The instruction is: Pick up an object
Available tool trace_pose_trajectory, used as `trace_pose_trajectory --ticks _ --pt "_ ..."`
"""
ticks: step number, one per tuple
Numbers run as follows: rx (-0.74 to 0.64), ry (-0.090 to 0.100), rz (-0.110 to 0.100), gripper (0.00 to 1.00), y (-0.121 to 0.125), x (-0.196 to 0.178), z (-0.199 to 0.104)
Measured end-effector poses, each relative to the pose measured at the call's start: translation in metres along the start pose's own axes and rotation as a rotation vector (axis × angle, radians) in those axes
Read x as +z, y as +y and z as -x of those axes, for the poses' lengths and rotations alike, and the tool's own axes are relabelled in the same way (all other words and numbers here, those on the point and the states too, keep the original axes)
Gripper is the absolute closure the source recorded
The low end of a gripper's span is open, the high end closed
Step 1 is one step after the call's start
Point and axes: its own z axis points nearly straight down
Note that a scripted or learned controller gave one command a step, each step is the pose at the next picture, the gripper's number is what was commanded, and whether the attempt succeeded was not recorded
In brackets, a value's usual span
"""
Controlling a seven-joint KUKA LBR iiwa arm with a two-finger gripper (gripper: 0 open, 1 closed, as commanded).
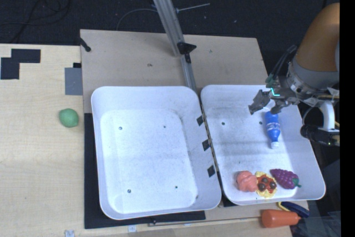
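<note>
The arm (pixel 320 47) is cut off at the frame's right edge, and its gripper (pixel 268 101) is a dark tangle over the right bin (pixel 233 136); whether its fingers are parted or closed cannot be told. Directly under it lies a blue-and-white tube (pixel 272 129), near the bin's right wall, its long axis running from the bin's far side toward its near side. By the bin's near right corner sit purple grapes (pixel 284 177), a yellow spotted piece (pixel 267 185) and a pinkish-orange lump (pixel 246 181). The left bin (pixel 111 102) rests beside it on the pale wooden bench (pixel 33 141). A green ball (pixel 69 117) lies left of the bins; an orange carrot-like toy (pixel 279 218) lies at the bench's near edge. Dark floor and cables lie beyond.
</note>
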Motion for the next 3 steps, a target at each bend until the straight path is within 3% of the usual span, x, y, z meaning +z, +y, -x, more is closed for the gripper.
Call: trace_pose_trajectory --ticks 1,3 --pt "0.0 0.0 0.0 0.0 0.0 0.0 0.0" --pt "-0.001 0.001 -0.005 0.0 0.016 0.111 -0.007"
